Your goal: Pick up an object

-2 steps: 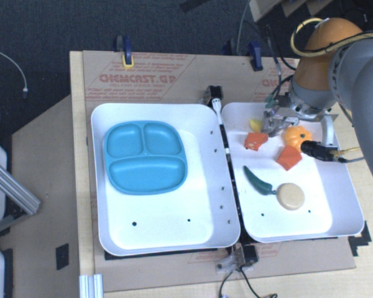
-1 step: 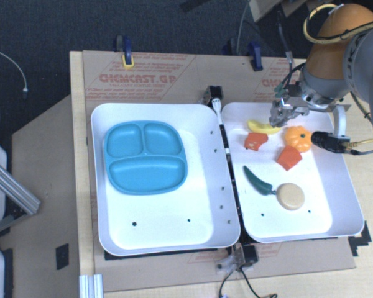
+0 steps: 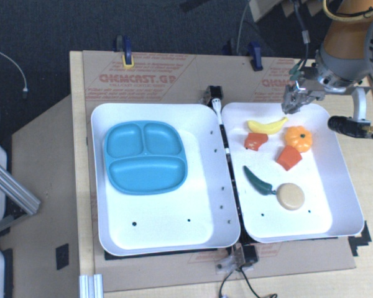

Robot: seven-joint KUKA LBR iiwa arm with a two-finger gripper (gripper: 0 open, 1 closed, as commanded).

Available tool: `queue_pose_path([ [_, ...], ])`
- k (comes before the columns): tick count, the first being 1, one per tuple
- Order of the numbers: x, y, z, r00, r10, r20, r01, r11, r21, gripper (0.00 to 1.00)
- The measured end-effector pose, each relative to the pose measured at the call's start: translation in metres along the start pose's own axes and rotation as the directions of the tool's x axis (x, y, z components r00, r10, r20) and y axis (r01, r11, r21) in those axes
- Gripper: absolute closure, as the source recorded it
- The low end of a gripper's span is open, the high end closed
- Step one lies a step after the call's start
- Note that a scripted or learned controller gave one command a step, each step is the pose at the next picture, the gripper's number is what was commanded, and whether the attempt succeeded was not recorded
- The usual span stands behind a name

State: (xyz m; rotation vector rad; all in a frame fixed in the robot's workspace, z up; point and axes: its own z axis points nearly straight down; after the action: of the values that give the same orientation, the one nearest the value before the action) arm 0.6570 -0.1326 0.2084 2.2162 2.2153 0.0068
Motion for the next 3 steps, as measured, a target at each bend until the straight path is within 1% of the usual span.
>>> queue_pose_path([
  [1, 0.0, 0.001, -0.002, 1.0, -0.001, -0.001, 0.001, 1.0, 0.006, 1.0],
  [3, 0.105, -0.022, -0.027, 1.0, -0.007, -0.006, 0.007, 1.0, 0.01, 1.0],
])
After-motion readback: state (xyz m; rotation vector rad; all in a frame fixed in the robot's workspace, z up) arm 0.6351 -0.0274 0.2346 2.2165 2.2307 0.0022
